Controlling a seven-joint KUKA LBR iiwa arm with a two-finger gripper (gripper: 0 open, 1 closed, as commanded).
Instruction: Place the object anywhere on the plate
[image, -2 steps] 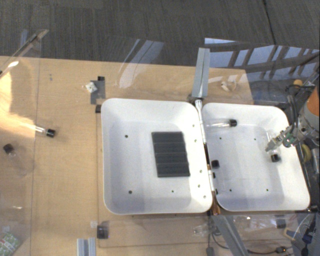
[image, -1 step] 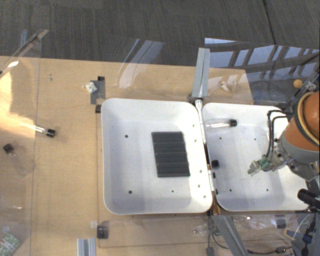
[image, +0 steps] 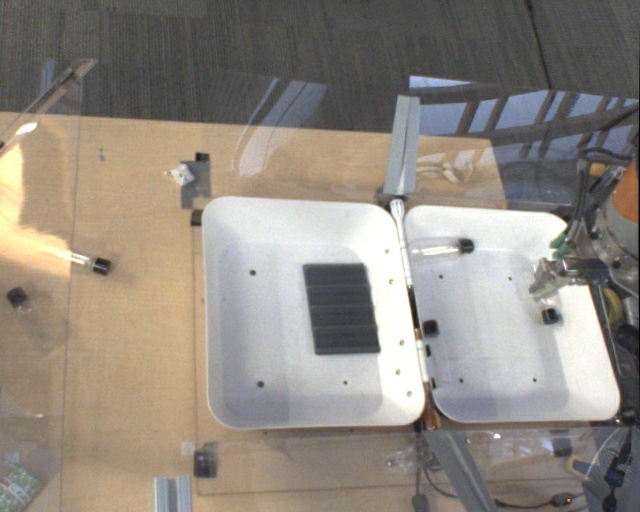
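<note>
A dark ribbed rectangular plate (image: 341, 308) lies flat in the middle of the left bin (image: 230, 300). In the right bin (image: 500, 390), a clear tube with a black cap (image: 442, 246) lies near the far left corner. A small black object (image: 549, 316) rests on the floor at the right side of that bin. My gripper (image: 548, 277) hangs at the right bin's right side, just above and slightly behind the small black object, with nothing visibly in it. The grey arm with its orange band (image: 626, 203) comes in from the right edge.
A small black piece (image: 430, 327) sits by the divider between the bins. On the wooden bench to the left lie a capped tube (image: 90, 262) and a small dark cap (image: 15, 297). A grey metal post (image: 402, 150) stands behind the bins.
</note>
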